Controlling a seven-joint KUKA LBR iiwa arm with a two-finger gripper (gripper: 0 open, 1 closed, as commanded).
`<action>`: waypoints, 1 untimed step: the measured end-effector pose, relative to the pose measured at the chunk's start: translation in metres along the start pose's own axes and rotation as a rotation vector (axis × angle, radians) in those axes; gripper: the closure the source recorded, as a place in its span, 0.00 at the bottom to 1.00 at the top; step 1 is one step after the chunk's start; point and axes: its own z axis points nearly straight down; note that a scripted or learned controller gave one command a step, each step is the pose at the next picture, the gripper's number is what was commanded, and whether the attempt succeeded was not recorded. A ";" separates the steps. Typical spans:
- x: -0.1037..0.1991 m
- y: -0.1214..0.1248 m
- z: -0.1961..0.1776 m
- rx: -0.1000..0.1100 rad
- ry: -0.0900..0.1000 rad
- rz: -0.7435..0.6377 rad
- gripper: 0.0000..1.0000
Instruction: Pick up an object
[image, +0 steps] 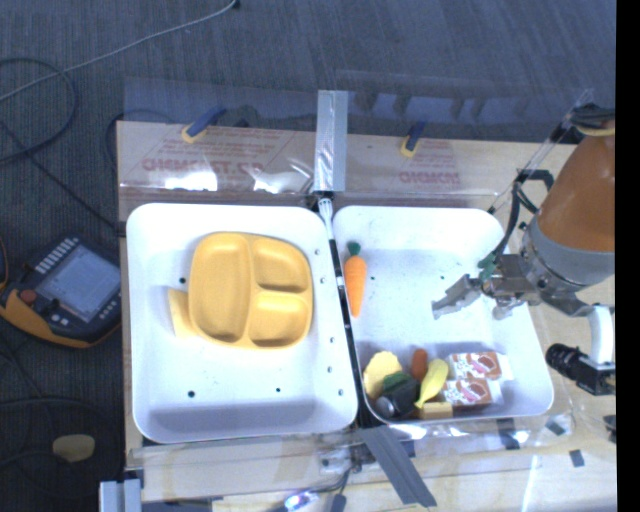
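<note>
Far left, off the bench, a handheld pendant (70, 292) on the dark floor, well apart from everything that matters. Next, the left bin (150, 400), holding a yellow divided tray (248, 288) tilted slightly, with a paler yellow piece (178, 312) peeking out from under its left edge. At the seam between the bins, just inside the right bin (400, 228), a toy carrot (354, 283) lying lengthwise, leafy end toward the far wall. Lower down, against the near wall, a small heap: a pale yellow item (380, 372), something dark green (397, 384), a red bit (419, 359), a banana (433, 380) and a printed carton (472, 381), all touching or nearly so. Right of centre, the gripper (478, 296), hanging above bare bin floor, apart from the carrot on its left and above the heap rather than in it. Fingers spread wide, one (452, 297) reaching left, nothing between them and nothing touched. Behind it, the grey wrist and orange band (590, 190) coming in from the right. By the look of things, nothing picked up yet: every item resting in a bin. All of the task left to do, then: choosing a target, likely the carrot or something from the heap, coming down over it, closing and lifting. Carrot probably easier, lying alone; heap crowded, with a risk of pinching two things or none.
</note>
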 end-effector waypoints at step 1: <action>0.000 0.000 0.000 0.000 0.000 0.000 0.00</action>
